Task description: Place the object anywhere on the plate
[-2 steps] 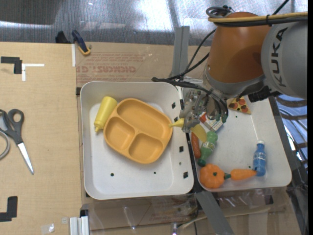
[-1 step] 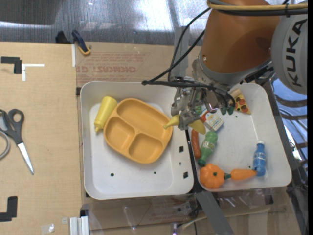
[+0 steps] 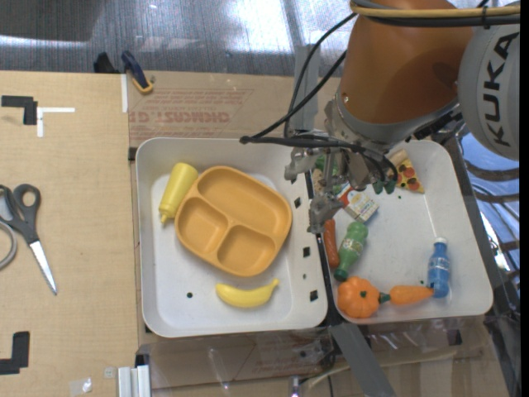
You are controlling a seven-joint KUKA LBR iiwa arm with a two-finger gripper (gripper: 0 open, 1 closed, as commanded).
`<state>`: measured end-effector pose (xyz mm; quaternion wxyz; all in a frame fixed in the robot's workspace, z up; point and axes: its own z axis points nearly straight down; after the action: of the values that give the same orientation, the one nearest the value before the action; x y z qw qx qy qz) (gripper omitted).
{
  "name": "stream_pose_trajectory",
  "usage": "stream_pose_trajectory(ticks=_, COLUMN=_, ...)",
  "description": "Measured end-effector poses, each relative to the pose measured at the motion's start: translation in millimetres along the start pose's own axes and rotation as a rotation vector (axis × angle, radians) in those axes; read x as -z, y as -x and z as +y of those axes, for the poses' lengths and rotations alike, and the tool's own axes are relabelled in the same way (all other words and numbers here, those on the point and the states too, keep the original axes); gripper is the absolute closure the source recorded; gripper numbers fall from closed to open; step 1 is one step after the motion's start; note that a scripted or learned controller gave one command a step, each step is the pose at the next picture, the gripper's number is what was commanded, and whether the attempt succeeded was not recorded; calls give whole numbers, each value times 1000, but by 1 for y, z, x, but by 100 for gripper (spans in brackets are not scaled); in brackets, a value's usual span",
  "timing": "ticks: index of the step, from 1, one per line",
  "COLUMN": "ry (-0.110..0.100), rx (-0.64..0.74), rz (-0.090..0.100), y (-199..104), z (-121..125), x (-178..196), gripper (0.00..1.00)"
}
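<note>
The orange three-compartment plate [image 3: 233, 219] lies in the left bin [image 3: 157, 296] with nothing on it. My gripper [image 3: 324, 198] hangs under the orange wrist, over the divider between the two bins and the left side of the right bin. Right below it lie a red sausage [image 3: 331, 242] and a green bottle [image 3: 353, 245]. A small white carton [image 3: 361, 206] lies close by, partly hidden by the gripper and its cables. I see nothing held.
A yellow bottle [image 3: 176, 188] touches the plate's left edge and a banana [image 3: 246, 293] lies in front of it. The right bin [image 3: 463, 304] also holds a pumpkin [image 3: 357, 297], a carrot [image 3: 407, 294], a blue bottle [image 3: 438, 266] and a pizza slice [image 3: 407, 173]. Scissors [image 3: 31, 230] lie on the bench at left.
</note>
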<state>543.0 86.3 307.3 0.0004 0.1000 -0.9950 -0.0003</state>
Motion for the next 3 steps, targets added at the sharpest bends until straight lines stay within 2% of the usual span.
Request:
stream_pose_trajectory(ticks=1, ry=1, rx=-3, rz=2, y=2, z=-1, x=6, gripper=100)
stream_pose_trajectory(ticks=2, ry=0, rx=-183, rz=4, y=7, z=-69, x=-43, gripper=100)
stream_pose_trajectory(ticks=3, ry=1, rx=277, rz=0, y=8, z=-32, x=-21, gripper=100)
